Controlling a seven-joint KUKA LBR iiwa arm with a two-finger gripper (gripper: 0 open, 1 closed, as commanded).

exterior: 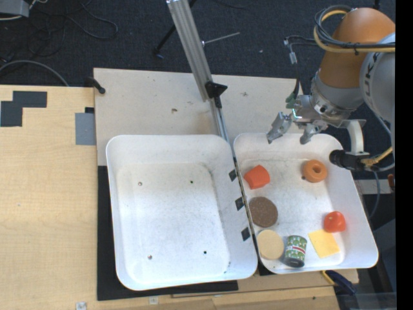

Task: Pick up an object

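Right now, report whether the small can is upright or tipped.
Tipped: the green can lies on its side in the right bin.

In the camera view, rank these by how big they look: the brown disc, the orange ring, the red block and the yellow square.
1. Brown disc, clearly the largest.
2. Yellow square.
3. Red block and orange ring look about alike, so I won't rank one over the other.
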